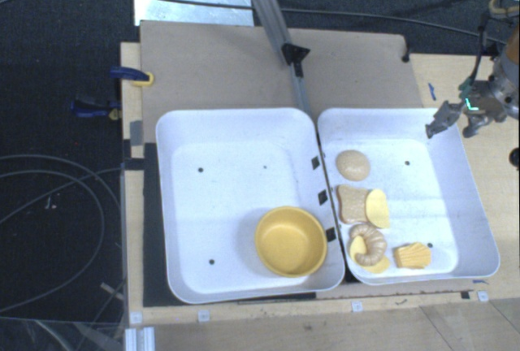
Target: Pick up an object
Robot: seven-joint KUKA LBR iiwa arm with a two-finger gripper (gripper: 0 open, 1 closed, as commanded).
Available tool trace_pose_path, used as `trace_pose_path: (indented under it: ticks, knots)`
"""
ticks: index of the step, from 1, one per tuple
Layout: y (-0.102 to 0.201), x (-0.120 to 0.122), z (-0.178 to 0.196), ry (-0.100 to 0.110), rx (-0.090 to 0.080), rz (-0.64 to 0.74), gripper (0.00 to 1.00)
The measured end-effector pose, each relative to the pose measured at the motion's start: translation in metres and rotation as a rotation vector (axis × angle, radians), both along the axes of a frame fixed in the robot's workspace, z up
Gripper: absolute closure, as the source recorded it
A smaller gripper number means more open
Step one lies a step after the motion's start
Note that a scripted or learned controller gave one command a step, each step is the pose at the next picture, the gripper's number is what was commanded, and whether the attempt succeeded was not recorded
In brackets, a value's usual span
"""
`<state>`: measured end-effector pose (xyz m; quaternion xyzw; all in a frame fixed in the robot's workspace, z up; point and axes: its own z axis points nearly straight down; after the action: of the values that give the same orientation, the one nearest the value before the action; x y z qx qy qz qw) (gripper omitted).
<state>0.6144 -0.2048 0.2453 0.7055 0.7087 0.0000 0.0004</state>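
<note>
My gripper [456,124] hangs over the right bin's [455,203] far right rim, open, with nothing between its two dark fingers. In that bin, along its left side, lie a round beige bun [353,165], a tan toast slice [351,203] with a yellow oval slice [378,209] leaning on it, a curled pale croissant [369,243] and a ridged yellow piece [413,256]. All of them sit well to the left of and nearer than the gripper. A yellow bowl [290,240] stands upright in the left bin [203,179], at its near right corner.
A grey pole [268,8] slants down from the top to the seam between the bins. Black clips [322,195] mark the shared rim. A yellow and blue clamp [130,77] grips the bench's left edge. Cables run over the floor at left.
</note>
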Motion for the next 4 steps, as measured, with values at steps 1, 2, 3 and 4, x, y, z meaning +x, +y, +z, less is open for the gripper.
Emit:
trace_pose_path:
  ticks: [1, 2, 3, 4]
  knots:
    - [0.0, 0.0, 0.001, -0.001, 0.0, 0.0, 0.0]
    - [-0.001, 0.007, -0.059, 0.003, 0.0, -0.001, 0.0]
    - [-0.004, 0.005, -0.101, 0.001, 0.0, -0.003, 0.0]
    - [-0.004, 0.005, -0.153, 0.002, 0.0, -0.004, 0.0]
